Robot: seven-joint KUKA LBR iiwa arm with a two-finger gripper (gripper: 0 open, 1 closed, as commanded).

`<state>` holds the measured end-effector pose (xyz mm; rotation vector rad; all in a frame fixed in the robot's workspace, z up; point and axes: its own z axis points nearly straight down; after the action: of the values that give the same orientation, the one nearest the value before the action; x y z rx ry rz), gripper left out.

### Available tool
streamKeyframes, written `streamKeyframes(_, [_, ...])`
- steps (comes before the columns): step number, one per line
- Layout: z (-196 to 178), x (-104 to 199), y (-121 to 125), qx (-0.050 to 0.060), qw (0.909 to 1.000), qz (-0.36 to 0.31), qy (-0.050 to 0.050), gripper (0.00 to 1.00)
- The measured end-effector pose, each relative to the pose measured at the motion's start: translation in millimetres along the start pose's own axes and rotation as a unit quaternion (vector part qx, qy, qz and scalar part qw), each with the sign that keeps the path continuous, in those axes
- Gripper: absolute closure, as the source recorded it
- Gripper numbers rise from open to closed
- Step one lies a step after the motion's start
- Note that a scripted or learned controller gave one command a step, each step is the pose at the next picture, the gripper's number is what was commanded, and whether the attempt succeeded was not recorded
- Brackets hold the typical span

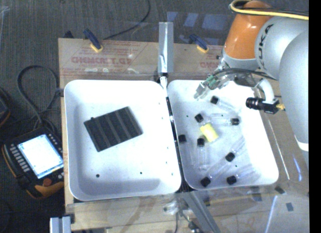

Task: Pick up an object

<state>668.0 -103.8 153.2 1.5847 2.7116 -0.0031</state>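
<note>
Even overhead light is flooding the bench, bright and slightly soft.
The white bins point(75, 101) are washing out near their rims, shadows are staying faint, and fine detail is blurring.

Dark grey carpet floor point(40, 11), wooden bench point(115, 59), black cables point(30, 84), lit tablet point(37, 156)

Lit handheld screen point(36, 157) left of bench point(115, 59)
</note>
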Motion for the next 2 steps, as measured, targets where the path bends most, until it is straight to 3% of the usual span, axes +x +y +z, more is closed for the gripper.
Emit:
streamKeyframes(1, [-0.4, -0.1, 0.1, 0.0, 1.0, 0.0, 0.0, 0.0])
streamKeyframes(2, [61.6, -7.4, -60.4, -0.002, 0.9914, -0.131, 0.0, 0.0])
